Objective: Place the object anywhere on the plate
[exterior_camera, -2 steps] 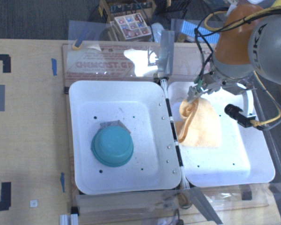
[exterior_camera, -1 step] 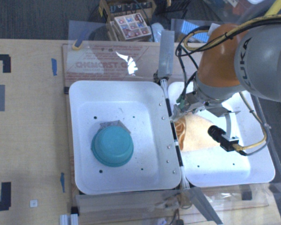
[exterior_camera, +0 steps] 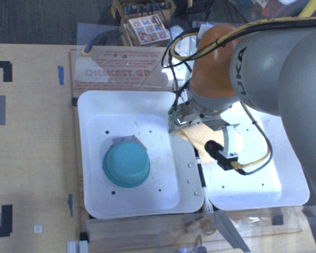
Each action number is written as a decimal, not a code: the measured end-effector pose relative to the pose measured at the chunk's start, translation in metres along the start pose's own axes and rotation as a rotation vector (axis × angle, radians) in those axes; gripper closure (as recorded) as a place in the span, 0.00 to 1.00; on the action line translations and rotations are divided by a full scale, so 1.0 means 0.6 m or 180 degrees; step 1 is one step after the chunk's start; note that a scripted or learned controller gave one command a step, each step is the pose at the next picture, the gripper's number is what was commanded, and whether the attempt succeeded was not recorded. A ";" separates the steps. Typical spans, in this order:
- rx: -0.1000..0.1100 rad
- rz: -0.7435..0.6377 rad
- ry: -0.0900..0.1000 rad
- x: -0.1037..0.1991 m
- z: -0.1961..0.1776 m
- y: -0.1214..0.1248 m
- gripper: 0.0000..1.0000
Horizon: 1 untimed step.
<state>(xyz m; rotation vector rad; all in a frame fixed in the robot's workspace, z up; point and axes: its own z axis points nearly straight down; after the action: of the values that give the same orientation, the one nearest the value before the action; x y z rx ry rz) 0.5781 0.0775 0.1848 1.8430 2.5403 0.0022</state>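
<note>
The gripper hangs below the orange wrist band, over the place where the two bins' inner rims meet, towards the far end of that divide. The arm's own bulk covers its tip, so I cannot tell whether it is open, closed or carrying anything.

Directly beneath the wrist, in the right bin, lies a pale yellow flat piece. Most of it is hidden by the arm. I judge it to be the plate, though its outline is too covered to be sure.

The teal bowl sits mouth-down in the left bin, near the middle of its floor, its far edge touching or overlapping a grey scrap. I take the bowl for the object to be placed.

The relation that matters is this: the bowl lies towards the view's lower left of the gripper, across the left bin's floor and apart from it, with nothing between. The supposed plate lies the opposite way, just to the gripper's right. Being round, the bowl offers no long axis to line up with; any approach angle across its rim would serve equally.

Counted: one arm, two white bins on the counter, one teal bowl, one grey scrap, one pale yellow piece.
</note>
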 end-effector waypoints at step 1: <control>0.0019 -0.0135 0.0008 0.132 -0.041 -0.061 1.00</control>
<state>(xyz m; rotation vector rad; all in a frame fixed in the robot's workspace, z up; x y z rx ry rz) 0.5184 0.1415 0.2092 1.7917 2.5834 -0.0032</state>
